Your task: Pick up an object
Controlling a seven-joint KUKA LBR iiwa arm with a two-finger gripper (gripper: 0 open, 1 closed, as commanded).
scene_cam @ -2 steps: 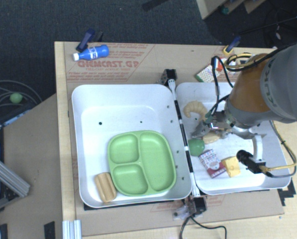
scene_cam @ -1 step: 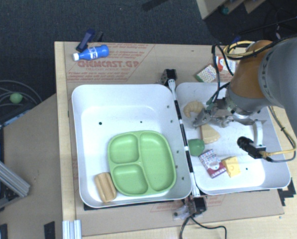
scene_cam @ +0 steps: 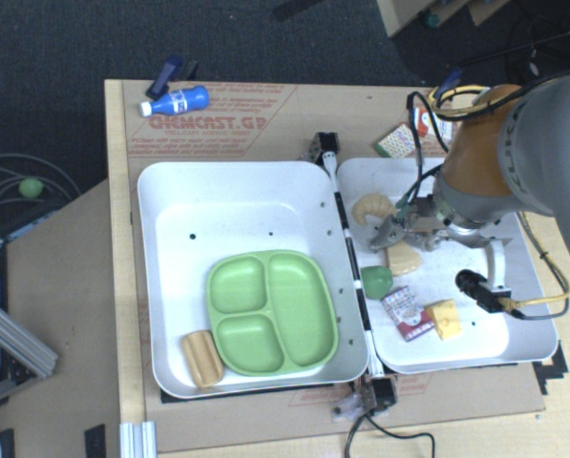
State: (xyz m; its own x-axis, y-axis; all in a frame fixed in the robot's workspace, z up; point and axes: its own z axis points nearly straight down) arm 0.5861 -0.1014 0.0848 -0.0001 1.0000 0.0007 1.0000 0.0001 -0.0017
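End effector (scene_cam: 406, 236) sits low in the right bin (scene_cam: 518, 337), toward its far left part, on the grey arm (scene_cam: 542, 141) that comes in from the right with its orange band above the wrist. We cannot tell how far open it is, nor whether it has hold of anything. Starting at the near edge, a tan ridged block (scene_cam: 201, 358) lies in the near left corner of the left bin (scene_cam: 218, 203), touching the rim of a green divided plate (scene_cam: 270, 311) that takes up that bin's near half. Across the divide in the right bin, a yellow block (scene_cam: 446, 320) lies nearest us, with a red and white packet (scene_cam: 406, 312) just beside it on the left. A little farther back, a green lump (scene_cam: 375, 280) rests against the bin's left wall. Next comes a pale yellow piece (scene_cam: 405, 259), just beside the green lump and right under the end effector; we cannot tell whether the two touch. Beyond that, a cream pastry-like thing (scene_cam: 370, 206) lies near the far left corner of the same bin, close to the end effector on its far side. Past the bins, on the bare surface (scene_cam: 265, 127), a small patterned card (scene_cam: 396, 142) lies by the right bin's far rim, and a blue and white bottle (scene_cam: 176, 99) lies on its side at the far left corner.
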